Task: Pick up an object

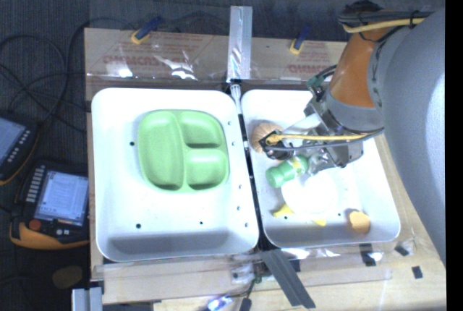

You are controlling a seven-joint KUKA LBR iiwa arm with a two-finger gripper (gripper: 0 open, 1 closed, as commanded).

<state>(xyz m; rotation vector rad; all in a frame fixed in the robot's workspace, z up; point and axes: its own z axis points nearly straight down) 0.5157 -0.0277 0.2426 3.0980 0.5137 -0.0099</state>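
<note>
Camera view: fixed above the table (98, 42), looking down at a slant.
Far left, off the table: handheld device with lit screen (61, 195); text too small to read.
Left bin (108, 230): green divided tray (182, 149), three compartments, lying flat.
Back edge: clear plastic sheet (163, 60) with reddish print, unreadable.
Right bin (380, 219): green bottle (283, 173) on its side near centre, a brown round object (263, 133) near the bin's left wall, a white disc (312, 195), a yellow piece (282, 212), an orange piece (358, 220).
End effector (278, 145): low in right bin, just above the green bottle; grip state cannot be told.
</note>
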